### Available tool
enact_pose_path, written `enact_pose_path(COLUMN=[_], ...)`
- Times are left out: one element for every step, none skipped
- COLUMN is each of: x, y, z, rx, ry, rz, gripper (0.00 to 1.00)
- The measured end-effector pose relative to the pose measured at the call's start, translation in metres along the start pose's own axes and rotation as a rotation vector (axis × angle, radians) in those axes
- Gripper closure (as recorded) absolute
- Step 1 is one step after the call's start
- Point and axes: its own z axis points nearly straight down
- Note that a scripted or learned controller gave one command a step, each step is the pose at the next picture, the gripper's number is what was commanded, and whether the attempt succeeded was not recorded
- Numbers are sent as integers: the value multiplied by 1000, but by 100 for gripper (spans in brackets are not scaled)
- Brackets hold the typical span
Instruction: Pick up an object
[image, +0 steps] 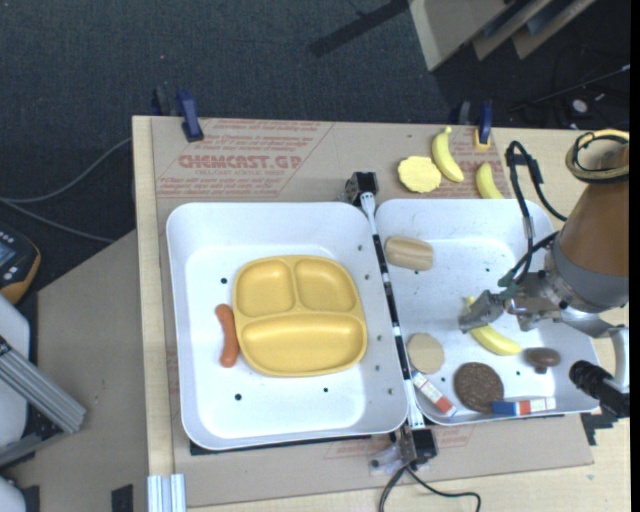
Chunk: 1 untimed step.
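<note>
Clearly the risk is a slip: the gripper (482, 312) hangs at right of centre in the frame, just above the small yellow banana (497, 341) in the right bin (450, 222), and that smooth, curved plastic skin could roll away sideways under a pinch. Whether the jaws are spread or pressed together, I cannot tell. Nearby lie a flat brown cookie (478, 385) and a pale round disc (426, 352).

Divided plate (298, 315) in left bin (190, 300), sausage (228, 334) left of it, banana (495, 341) in right bin (450, 222)
</note>
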Motion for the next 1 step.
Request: enact_pose_path(x=[-24], y=[-2], z=[117], rx=[3], ry=[0], rz=[3], gripper=[0])
